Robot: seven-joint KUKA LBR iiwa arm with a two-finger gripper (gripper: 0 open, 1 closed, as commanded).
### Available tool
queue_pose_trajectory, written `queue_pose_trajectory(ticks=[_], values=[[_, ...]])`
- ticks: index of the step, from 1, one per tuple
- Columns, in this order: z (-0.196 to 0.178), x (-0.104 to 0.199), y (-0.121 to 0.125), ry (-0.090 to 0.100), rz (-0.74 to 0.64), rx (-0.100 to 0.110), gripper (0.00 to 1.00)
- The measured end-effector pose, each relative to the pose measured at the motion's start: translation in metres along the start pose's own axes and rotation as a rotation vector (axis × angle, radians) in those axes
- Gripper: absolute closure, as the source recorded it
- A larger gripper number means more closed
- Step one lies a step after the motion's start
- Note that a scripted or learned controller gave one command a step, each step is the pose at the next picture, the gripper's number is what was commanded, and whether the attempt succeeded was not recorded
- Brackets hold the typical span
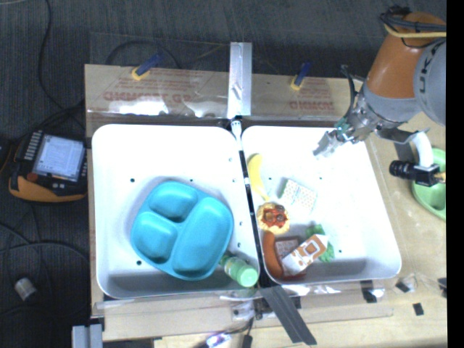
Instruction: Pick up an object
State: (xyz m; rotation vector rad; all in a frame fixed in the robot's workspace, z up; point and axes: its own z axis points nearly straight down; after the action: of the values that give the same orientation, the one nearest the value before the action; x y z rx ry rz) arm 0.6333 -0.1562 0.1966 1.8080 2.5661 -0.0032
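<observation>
Objects to pick lie mostly along the near-left part of the right bin (362, 216). Nearest is a small carton with orange and white print (302, 253), resting on a brown sausage-like piece (270, 256) that curves along the bin's near-left corner, with a bit of green leafy stuff (324, 243) just beside the carton on its right. A little farther sits a round red and yellow item (273, 217), and beside it to the right a white packet with a dotted pattern (298, 196), tilted. Farther still, a yellow banana (255, 174) lies against the divider between the bins.

In the left bin (116, 158), a turquoise divided plate (181, 228) fills much of the near half, and a green bottle (241, 271) lies at the near-right corner, touching the plate's edge.

The gripper (328, 143) hangs over the far part of the right bin, well apart from the items; whether its fingers are apart or together cannot be told, and nothing is seen between them. The grey arm with the orange band (400, 67) reaches in from the far right.
</observation>
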Motion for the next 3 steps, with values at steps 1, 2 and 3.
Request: queue_pose_trajectory(ticks=[1,2,3], values=[[0.000,0.000,0.000,0.001,0.000,0.001,0.00],[0.016,0.021,0.045,0.001,-0.017,0.001,0.00],[0.013,0.067,0.032,0.002,-0.004,0.002,0.00]])
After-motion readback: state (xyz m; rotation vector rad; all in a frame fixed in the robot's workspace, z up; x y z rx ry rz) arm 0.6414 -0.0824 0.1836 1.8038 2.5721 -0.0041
